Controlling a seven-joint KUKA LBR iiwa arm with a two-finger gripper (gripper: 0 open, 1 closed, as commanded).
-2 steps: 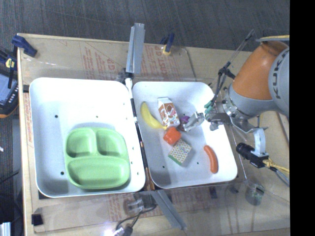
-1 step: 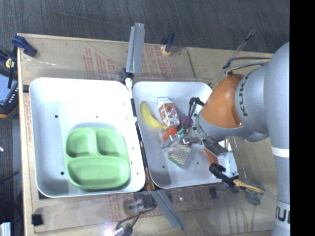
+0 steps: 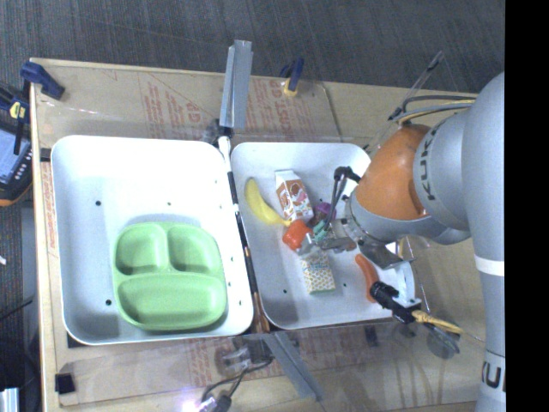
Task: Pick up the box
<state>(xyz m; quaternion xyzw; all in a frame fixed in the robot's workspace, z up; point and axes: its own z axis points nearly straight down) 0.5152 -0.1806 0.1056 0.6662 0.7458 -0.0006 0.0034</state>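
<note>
A small white and red carton box [image 3: 293,197] lies in the right bin [image 3: 283,307], near its back, beside a yellow banana [image 3: 260,202]. A flat speckled packet [image 3: 318,274] lies nearer the front. My gripper [image 3: 321,237] is down in the bin between the two, just right of a red-orange object [image 3: 296,234] and just above the packet. The carton sits a little up and to the left of the gripper, apart from it. The wrist hides what is under the gripper.
A purple item [image 3: 324,208] and an orange carrot-like piece [image 3: 367,269] lie near the gripper. The left bin [image 3: 77,170] holds a green divided tray [image 3: 169,276]. The arm's orange band [image 3: 390,178] overhangs the right bin's right side.
</note>
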